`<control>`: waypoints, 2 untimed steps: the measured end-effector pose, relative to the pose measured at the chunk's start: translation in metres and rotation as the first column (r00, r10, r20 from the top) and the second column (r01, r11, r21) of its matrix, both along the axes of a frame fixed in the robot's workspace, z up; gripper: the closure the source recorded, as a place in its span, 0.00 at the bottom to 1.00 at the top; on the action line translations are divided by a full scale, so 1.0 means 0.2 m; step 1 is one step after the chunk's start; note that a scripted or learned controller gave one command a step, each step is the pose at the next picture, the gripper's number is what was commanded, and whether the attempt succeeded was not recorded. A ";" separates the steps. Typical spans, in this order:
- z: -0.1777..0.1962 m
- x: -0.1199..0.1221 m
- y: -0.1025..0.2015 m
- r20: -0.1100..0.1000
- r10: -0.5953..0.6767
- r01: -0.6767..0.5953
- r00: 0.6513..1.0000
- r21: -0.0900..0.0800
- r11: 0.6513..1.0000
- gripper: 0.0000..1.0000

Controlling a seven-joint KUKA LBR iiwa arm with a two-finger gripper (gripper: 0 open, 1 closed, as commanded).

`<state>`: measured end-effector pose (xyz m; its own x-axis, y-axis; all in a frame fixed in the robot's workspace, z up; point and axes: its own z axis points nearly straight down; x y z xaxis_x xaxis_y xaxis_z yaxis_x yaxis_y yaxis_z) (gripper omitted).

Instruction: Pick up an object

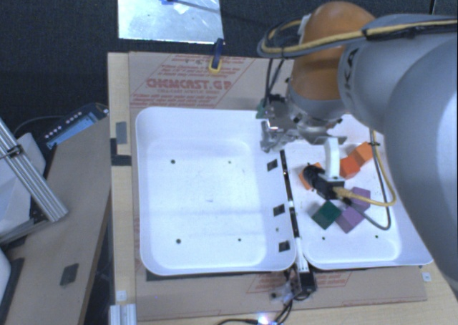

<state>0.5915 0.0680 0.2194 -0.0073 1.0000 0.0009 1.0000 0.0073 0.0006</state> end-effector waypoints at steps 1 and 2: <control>-0.38 0.24 0.30 0.002 0.002 -0.002 1.000 0.001 1.000 1.00; -0.16 0.39 0.58 0.008 0.002 -0.002 1.000 0.003 1.000 1.00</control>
